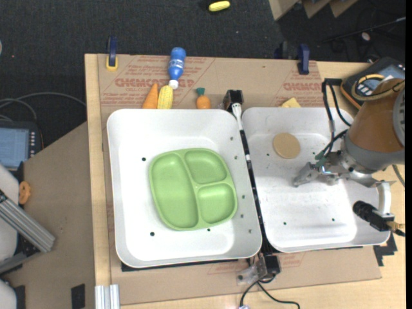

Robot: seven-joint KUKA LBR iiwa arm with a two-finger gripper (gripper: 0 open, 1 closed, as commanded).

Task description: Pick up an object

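Note:
A flat tan round disc [286,145] lies in the right white bin [302,227], towards its back. My gripper [309,174] hangs low over the same bin, just right of and in front of the disc, and apart from it. The grey arm with its orange band [380,131] reaches in from the right. Nothing shows in the gripper's grasp. A green divided plate [192,187] lies in the middle of the left white bin [129,140].
Behind the bins on the cardboard lie a blue-and-white bottle [176,63], a toy corn cob [165,96], two toy carrots [150,97] [203,100] and a yellow wedge [291,103]. A black clip [233,98] sits where the bins meet. Cables run beside the arm.

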